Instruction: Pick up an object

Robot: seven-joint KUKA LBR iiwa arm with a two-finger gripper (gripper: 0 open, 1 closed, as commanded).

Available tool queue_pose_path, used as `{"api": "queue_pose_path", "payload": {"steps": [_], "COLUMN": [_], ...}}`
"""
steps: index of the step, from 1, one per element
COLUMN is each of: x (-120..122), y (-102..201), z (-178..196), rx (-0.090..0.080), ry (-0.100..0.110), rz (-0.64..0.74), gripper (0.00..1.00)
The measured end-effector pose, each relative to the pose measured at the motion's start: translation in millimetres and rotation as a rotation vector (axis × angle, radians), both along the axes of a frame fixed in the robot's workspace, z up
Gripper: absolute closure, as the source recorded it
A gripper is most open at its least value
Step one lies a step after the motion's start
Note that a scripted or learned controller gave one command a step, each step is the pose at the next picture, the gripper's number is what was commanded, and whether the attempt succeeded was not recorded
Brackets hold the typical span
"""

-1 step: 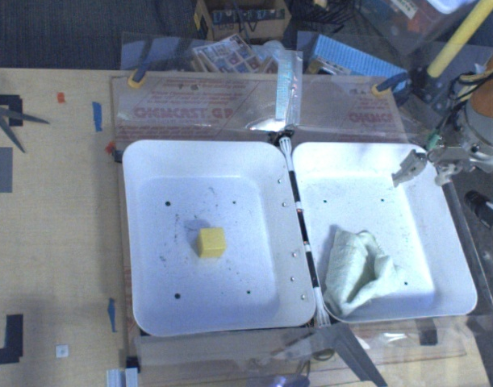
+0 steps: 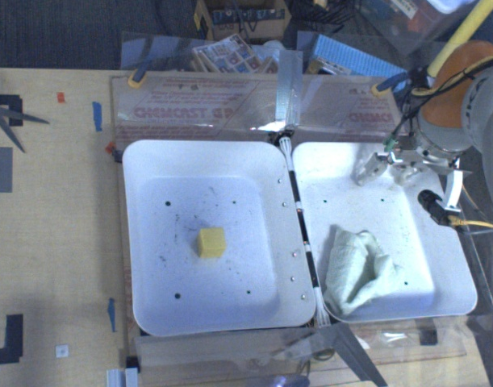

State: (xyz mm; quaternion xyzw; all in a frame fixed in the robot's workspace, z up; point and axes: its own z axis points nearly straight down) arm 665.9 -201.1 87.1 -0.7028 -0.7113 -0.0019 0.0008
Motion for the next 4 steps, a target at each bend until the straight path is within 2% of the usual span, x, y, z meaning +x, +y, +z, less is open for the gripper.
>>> {"api": "queue_pose_path", "payload": {"steps": [1,2,3,4], "x": [2,-29,-118,-93], "y": [0,45,38,27], "z": [12,102,12,117], "rx": [-0.006,-0.005,-0.003,-0.004], "ry": [-0.005,0.000,0.005,0.003], "rz": [0.003,-0.275,-0.666,-0.740], "gripper": [1.00,1.00,1.00,1.00]}}
